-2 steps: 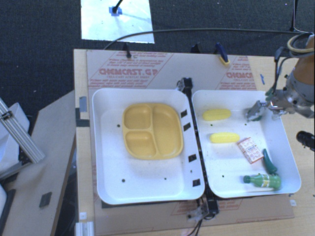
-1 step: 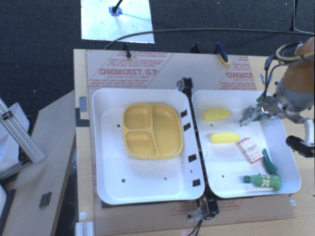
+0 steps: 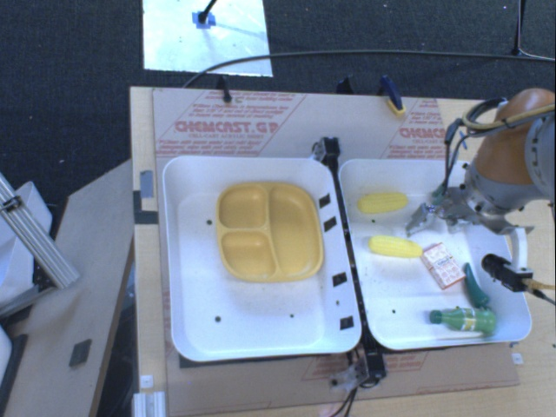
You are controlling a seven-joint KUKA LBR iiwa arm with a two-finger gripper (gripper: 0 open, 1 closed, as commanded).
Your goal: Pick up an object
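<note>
The right bin holds several small items. One yellow corn cob lies near its back, and a second yellow cob lies in the middle. A red and white packet sits right of the second cob. Along the front wall lies a green bottle, and a teal tool rests near the right wall. My gripper hangs low over the right bin, between the two cobs and just to their right. It is open, with nothing between its fingers.
The left bin holds a yellow divided plate. A black clipped divider separates the bins. The grey arm with its orange band crosses the right bin's far right corner. A blue clamp sits on the board behind.
</note>
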